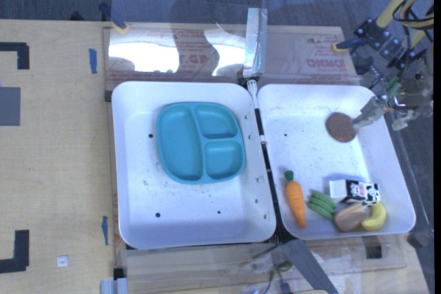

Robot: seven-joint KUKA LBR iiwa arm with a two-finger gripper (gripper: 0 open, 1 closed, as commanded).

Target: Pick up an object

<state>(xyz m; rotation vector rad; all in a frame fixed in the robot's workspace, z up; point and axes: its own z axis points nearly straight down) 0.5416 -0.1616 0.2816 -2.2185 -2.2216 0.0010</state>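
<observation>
Camera view shows the gripper touching a flat brown round cookie; whether its claw is apart I cannot tell. It may slide off.

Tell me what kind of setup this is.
Likely a robot picking test bench in a lab. Two shallow white bins sit side by side on a wooden bench, toy food such as a carrot and banana lies in one, and the gripper reaches in.

matt teal plastic plate, smooth white plastic bins, pale raw wood bench, glossy clear sheeting
</observation>
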